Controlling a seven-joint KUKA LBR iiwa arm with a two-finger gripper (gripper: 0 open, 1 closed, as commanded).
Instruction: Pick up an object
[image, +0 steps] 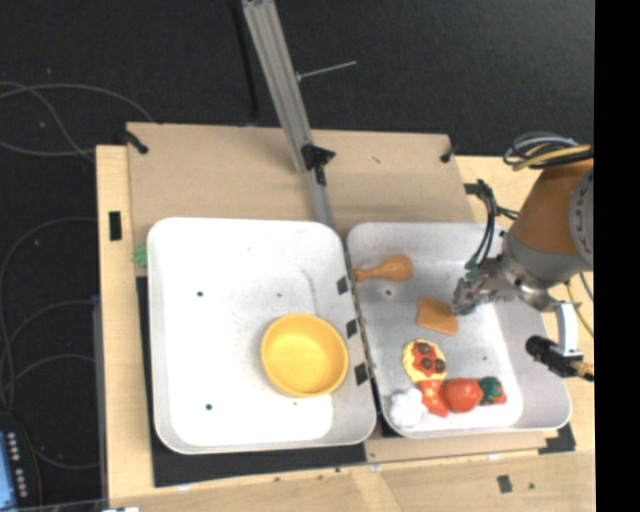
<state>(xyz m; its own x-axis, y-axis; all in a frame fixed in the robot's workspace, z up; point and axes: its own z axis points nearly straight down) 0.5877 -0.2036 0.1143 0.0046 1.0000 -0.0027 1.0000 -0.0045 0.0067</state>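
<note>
The right bin holds an orange wedge-shaped piece near its middle. An orange pear-shaped toy lies at its upper left. Toward the front lie a yellow piece with red and black spots, a red tomato-like toy with green leaves and a small white ball. My gripper hangs low over the right bin, just right of and above the orange wedge, with nothing visibly between its tips.
A yellow bowl sits in the left bin, near its right wall. A slanted metal pole rises behind the bins. The arm's orange band is over the right bin's far right edge.
</note>
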